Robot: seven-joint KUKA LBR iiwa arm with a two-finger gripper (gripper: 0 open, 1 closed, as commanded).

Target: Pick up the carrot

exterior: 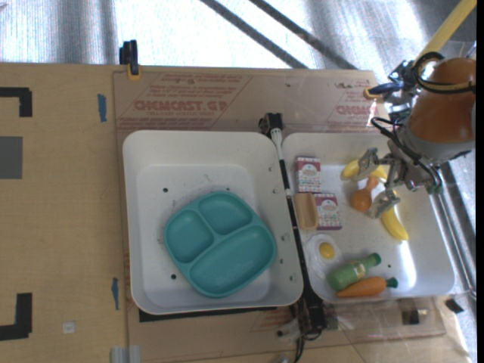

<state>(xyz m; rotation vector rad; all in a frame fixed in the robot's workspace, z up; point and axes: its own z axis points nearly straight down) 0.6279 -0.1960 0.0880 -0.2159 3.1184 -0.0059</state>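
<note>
Orange and tapered, the carrot (362, 287) lies along the near edge of the right bin (431, 274), just beside a green bottle (352, 271). Over that bin's far right part the gripper (381, 181) hangs with its fingers spread apart, holding nothing, above a small orange piece (361, 200) and a banana (394, 224).

Red print runs across the clear sheet (227, 100) that lies over the table (60, 203) behind the two bins. The largest word on it appears to read "CHEMCAST", followed by letters that look like "GP", set inside a red diamond outline. The same red mark shows again near the sheet's right end, partly washed out by glare. The two small red-and-white cartons (308, 174) carry printing too small to make out.
</note>
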